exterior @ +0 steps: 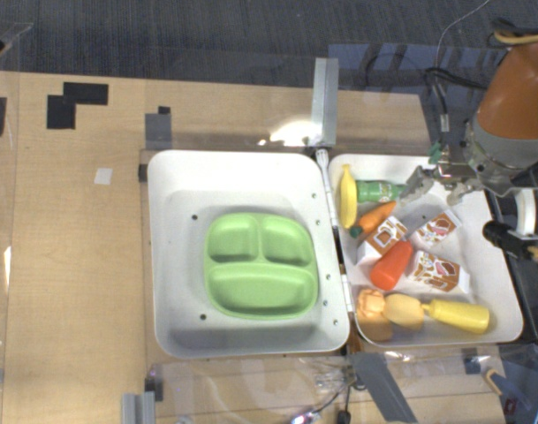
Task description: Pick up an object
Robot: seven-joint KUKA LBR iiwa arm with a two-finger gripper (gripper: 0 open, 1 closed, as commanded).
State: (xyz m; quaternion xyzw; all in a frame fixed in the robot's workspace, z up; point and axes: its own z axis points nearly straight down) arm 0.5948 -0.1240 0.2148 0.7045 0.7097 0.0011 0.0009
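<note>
While the claw (441, 182) is hanging over the top of the right bin (507, 312) with its two fingers spread apart and nothing between them, the toy food is lying in a heap just below it. The green bottle (377, 190) and the carrot (375, 217) are sitting nearest, beside the yellow banana (347, 197). I am thinking it should be coming straight down over one piece, keeping the fingers on both sides and away from the bin wall.
</note>
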